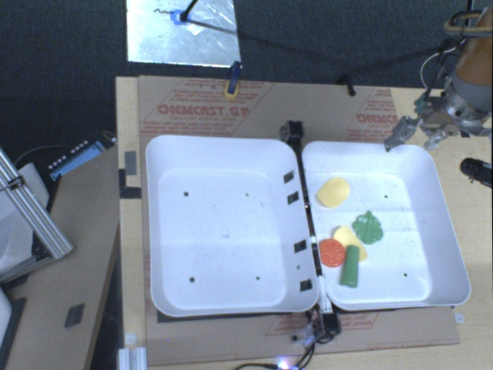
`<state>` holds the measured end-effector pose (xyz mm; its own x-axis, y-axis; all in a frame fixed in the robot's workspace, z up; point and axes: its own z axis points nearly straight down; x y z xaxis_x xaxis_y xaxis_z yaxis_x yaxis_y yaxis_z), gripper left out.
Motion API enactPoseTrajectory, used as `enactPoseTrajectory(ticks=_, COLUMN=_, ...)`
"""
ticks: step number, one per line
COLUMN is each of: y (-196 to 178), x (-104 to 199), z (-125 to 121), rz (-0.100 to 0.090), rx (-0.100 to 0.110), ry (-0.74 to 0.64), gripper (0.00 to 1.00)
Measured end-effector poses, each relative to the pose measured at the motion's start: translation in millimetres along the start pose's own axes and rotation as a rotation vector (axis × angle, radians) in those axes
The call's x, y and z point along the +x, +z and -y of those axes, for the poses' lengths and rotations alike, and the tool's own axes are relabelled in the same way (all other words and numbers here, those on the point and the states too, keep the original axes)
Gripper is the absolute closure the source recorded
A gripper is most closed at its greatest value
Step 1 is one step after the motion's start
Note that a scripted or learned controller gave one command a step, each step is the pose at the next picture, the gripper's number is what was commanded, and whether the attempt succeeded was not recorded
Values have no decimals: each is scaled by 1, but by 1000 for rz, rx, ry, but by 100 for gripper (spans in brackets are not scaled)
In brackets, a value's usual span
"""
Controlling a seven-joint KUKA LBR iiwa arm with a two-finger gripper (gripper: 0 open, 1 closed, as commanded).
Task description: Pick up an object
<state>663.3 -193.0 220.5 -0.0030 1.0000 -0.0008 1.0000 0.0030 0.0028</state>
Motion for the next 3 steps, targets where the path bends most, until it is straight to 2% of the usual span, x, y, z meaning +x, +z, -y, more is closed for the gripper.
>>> enactPoseTrajectory(ticks=1, y=-12, x=0, z=-1, rz=2, rx=-4, ry=-3, gripper=100)
enactPoseTrajectory(ticks=2, y=-28, x=39, z=-7, rz=-1, rx=-2, ry=-5, gripper=100)
enactPoseTrajectory(ticks=3, y=-81, x=146, z=-8, rz=-4, rx=-6, ry=-12, gripper=100)
